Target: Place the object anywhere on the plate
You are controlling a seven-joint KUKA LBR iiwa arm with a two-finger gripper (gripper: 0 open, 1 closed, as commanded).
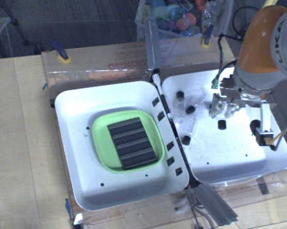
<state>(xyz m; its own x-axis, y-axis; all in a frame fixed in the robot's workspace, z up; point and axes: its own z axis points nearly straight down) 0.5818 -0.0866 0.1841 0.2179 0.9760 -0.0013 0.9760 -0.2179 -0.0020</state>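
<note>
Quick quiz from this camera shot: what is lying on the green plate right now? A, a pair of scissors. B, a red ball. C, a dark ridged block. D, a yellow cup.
C: a dark ridged block lies on the green plate in the left bin, while the gripper is over the right bin.

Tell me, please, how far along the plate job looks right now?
Done: a dark ribbed object already lies on the green plate in the left bin. In hand: nothing visibly carried; the gripper hangs over the right bin. Left: probably only pulling away.
</note>
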